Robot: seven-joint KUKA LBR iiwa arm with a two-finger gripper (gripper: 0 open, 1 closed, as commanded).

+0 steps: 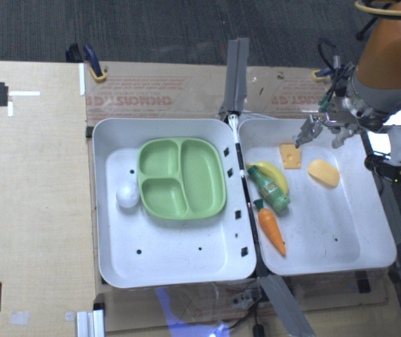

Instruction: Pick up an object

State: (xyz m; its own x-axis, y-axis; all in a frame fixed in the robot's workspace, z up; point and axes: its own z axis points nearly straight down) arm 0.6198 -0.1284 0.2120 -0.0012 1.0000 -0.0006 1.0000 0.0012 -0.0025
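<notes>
The gripper (pixel 321 133) hung over the far part of the right bin (pixel 369 258), close to its far wall. Its two fingers were spread apart, one tip pointing down toward the cheese and the other further to the bin's outer side, and nothing was between them.

The nearest things to it were two. The cheese slice (pixel 291 156), a small orange square with holes, lay flat on the bin floor just beside the inner fingertip, a little toward the near edge and toward the wall shared with the left bin (pixel 116 258). The yellow rounded piece (pixel 324 173) lay almost straight below the gripper toward the near edge, near but apart from it.

Further away, along the shared wall, lay the banana (pixel 270 174), the green bottle (pixel 269 192) touching it, and the carrot (pixel 272 232) with its long axis running toward the near edge.

In my judgement the next move depended on a short descent. The yellow piece sat more under the middle of the open fingers than the cheese did, and the flat cheese would probably be harder to pinch.
</notes>
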